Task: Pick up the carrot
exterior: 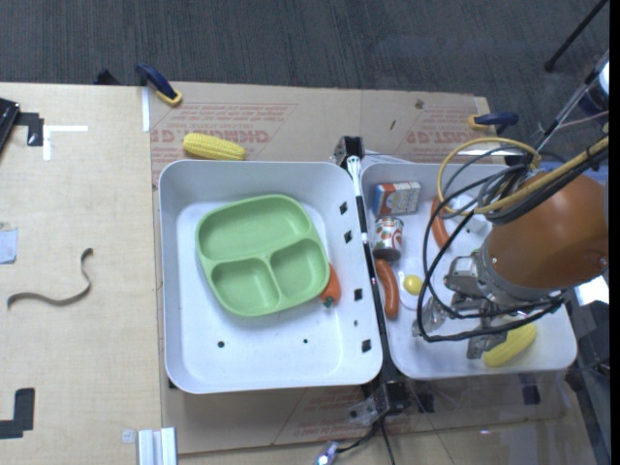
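Camera view: arm (pixel 542 240) over right bin (pixel 552 356); fingers' state cannot be told. Approach step; carrot (pixel 332 287) in left bin (pixel 271 366) awaits reach.

We record two white bins, the left bin (pixel 174 289) and the right bin (pixel 552 352). The divided plate (pixel 262 253) is pale green. The carrot (pixel 332 287) beside it is orange with a green tip. The corn cob (pixel 214 145) on the brown cardboard (pixel 320 119), which bears red lettering, is yellow. A second yellow cob (pixel 511 345) lies in the right bin, with an orange-red sausage (pixel 389 289), a small yellow ball (pixel 414 284) and a red-and-white carton (pixel 398 199). The arm's band (pixel 557 235) is orange. The bench (pixel 73 260) is light wood.
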Available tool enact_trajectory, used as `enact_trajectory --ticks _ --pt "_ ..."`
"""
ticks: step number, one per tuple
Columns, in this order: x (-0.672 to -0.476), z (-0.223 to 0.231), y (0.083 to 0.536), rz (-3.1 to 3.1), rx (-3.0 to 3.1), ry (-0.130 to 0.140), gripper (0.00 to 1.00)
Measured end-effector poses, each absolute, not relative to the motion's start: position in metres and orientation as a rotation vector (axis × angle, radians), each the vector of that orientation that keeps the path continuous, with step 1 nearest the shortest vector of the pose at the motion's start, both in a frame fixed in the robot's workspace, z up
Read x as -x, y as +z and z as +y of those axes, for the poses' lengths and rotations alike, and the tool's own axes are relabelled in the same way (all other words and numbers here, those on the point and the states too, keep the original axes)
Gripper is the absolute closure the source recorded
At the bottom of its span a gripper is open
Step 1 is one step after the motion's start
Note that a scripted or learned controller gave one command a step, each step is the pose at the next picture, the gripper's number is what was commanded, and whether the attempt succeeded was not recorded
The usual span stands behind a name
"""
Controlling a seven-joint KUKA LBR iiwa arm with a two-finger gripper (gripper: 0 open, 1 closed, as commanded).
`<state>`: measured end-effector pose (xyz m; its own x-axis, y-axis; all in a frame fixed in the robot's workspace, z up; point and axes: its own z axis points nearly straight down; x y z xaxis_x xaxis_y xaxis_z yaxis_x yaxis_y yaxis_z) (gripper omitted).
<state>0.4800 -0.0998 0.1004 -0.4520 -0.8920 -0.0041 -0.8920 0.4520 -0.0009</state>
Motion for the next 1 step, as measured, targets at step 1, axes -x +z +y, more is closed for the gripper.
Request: enact_trajectory --ticks 1 --pt "-0.4800 -0.0998 0.1004 2.673 1.642 0.002 0.00"
